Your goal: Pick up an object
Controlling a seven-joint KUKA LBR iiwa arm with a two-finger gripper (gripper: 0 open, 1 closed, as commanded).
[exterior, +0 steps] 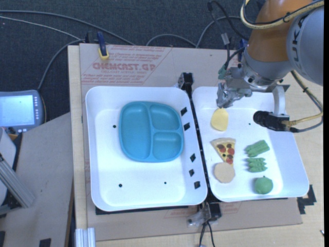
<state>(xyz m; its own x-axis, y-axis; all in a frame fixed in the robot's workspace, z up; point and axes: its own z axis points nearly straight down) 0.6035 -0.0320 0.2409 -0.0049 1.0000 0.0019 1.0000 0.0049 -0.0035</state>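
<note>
Landmark for all places: pizza slice [224,150], in the right bin [288,158] near its left wall

- Likely target, by nearness: yellow piece [220,120]. It lies flat on the bin floor just up-view of the pizza slice, apart from it, with nothing touching it
- The jaws hang further up-view of the pizza slice, past the yellow piece and a shade to the right. Their tips show at the piece's far edge. Whether they are above it or touching it is not clear
- Jaws state: cannot tell whether open or closed from this slant; nothing is seen between them
- Key relation: the yellow piece sits just down-view and slightly left of the jaws. Its long axis runs roughly up-down in view, so it points toward them. Judgement: a short shift toward the pizza slice, then a descent, with the grip across the narrow width
- Cookie [224,173]: touching the pizza slice on its down-view side
- Two green pieces [256,148] [256,164]: right of the pizza slice
- Green ball [263,184]: down-view and right of it
- Blue plate [151,131]: left of the pizza slice, in the left bin [103,153]
- Task not yet done: every item rests on a bin floor
</note>
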